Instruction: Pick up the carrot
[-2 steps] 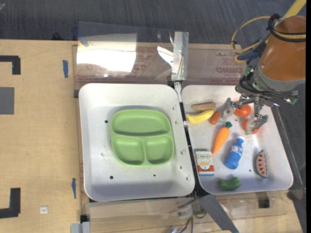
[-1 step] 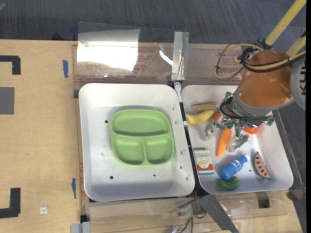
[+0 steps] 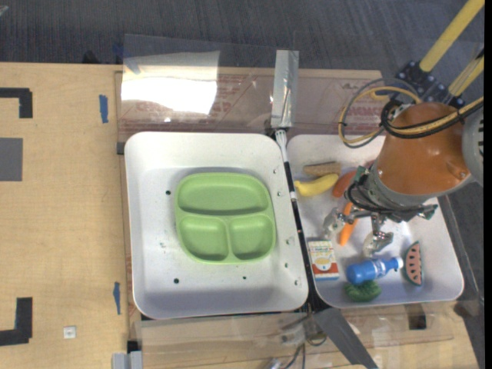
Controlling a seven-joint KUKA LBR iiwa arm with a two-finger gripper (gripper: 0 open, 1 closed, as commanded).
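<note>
Right bin (image 3: 446,271): we note the gripper (image 3: 355,231), fingers spread astride the carrot (image 3: 346,231); banana (image 3: 317,184), blue bottle (image 3: 372,269), watermelon slice (image 3: 413,263) nearby.

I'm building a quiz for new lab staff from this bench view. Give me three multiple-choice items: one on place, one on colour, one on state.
1. Where does the green divided tray sit?
A. In the left bin
B. In the right bin
C. On the wooden board

2. What colour is the bottle lying in the right bin?
A. Red
B. Blue
C. Yellow

3. Where is the end effector?
A. Over the left bin
B. Down in the right bin by the carrot
C. Outside both bins

Key: 1 A, the tray fills the middle of the left bin. 2 B, the body is blue with a white neck. 3 B, its fingers straddle the orange carrot.
</note>
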